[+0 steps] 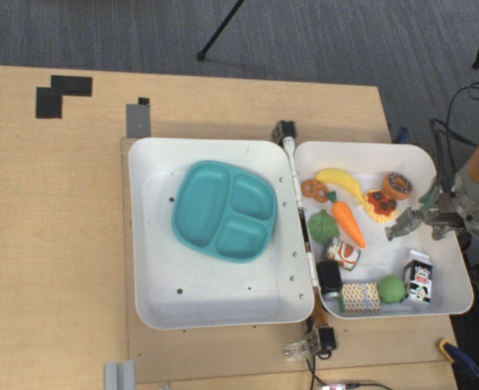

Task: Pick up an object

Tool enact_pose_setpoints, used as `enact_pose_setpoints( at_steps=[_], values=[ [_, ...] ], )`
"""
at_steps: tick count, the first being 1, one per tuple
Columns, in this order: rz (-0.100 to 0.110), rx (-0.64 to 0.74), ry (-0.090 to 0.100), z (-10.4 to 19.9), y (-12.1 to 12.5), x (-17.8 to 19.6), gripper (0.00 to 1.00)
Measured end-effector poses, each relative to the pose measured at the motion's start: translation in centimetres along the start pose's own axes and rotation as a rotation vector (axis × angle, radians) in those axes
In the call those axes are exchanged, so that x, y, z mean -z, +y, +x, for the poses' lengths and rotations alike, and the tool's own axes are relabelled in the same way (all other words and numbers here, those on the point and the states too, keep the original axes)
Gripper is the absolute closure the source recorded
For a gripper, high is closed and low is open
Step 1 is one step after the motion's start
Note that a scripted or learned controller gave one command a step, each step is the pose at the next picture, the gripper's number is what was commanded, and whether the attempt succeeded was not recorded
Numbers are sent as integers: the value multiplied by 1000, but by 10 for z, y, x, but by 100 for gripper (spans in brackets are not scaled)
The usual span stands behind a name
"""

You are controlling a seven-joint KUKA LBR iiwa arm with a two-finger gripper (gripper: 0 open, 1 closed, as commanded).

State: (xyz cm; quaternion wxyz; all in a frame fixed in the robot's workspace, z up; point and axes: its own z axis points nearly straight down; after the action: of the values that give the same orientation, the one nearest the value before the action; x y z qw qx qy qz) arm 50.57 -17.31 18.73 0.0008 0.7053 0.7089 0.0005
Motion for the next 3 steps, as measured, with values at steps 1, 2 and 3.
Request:
enact_pose_setpoints(
  at_steps=[1, 2, 3],
  values=[
    [-8, -1, -1, 62, 18, -100, 0],
    [-7, -1, -1, 90, 40, -100, 0],
    [-11, 0, 0, 90, 42, -89, 100]
  ],
)
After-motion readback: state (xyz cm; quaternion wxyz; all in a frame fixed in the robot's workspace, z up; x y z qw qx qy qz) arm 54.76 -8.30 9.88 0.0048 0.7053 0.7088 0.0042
